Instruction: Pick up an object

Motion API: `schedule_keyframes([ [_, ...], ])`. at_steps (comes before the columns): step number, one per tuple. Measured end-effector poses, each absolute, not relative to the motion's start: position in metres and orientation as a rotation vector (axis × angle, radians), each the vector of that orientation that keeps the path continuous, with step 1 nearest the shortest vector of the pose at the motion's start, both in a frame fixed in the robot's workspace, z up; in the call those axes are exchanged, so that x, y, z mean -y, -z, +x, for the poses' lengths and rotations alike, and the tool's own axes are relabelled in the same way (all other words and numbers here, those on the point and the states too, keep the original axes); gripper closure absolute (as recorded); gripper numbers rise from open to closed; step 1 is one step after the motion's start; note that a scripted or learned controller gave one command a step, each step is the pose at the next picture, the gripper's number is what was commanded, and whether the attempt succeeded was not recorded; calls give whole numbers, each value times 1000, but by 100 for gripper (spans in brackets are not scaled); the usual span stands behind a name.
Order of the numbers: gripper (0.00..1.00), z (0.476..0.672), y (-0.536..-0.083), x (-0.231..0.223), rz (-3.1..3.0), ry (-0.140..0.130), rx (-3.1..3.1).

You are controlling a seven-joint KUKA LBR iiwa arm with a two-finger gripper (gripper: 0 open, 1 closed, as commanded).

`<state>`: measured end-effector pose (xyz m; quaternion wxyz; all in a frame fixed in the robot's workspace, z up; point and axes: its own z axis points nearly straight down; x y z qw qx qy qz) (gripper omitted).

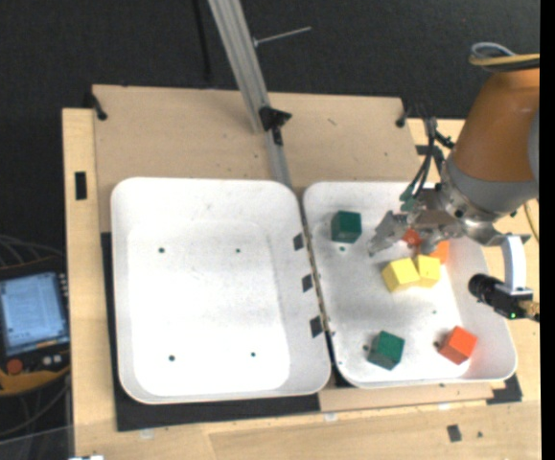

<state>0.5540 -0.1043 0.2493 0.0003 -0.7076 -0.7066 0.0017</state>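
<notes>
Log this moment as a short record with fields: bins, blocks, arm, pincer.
left bin: white, shallow, no blocks seen in it
right bin: white, holds all the blocks
green blocks: one near the far left corner, one near the front edge
yellow blocks: two touching, mid-bin
orange block: front right corner
another orange-red piece: partly hidden under the pincer, just behind the yellow blocks
arm: reaches in from the right, over the right bin
pincer: low over the bin, above the yellow blocks; grip state unclear
</notes>
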Motion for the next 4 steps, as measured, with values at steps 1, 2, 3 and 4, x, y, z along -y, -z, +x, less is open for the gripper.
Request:
schedule_keyframes([
  [1,0,549,-206,107,-2222,-6,2219],
  [2,0,549,-160,117,-2223,-7,2218],
  [3,100,551,-173,116,-2230,7,2218],
  [4,100,557,-218,118,-2222,5,2228],
])
